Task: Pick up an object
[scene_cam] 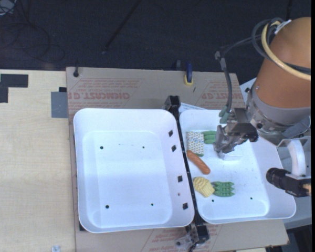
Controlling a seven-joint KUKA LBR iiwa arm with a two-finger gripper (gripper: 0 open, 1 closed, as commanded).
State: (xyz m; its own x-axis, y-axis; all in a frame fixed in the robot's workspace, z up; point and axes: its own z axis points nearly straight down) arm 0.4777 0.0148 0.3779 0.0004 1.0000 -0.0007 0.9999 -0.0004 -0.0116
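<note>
Camera view: the tool (224, 150) hangs low in the right bin (262, 206), just right of the corn cob (195, 140) and pea pod (210, 137), carrot (198, 162) nearby; I cannot tell its state. Coming down on bare floor between the crowded items could close it on nothing, or nudge them away

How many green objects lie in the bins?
2. One green piece lies beside the checkered item, left of the claw. Another lies near the right bin's front. The claw may hide more.
</note>
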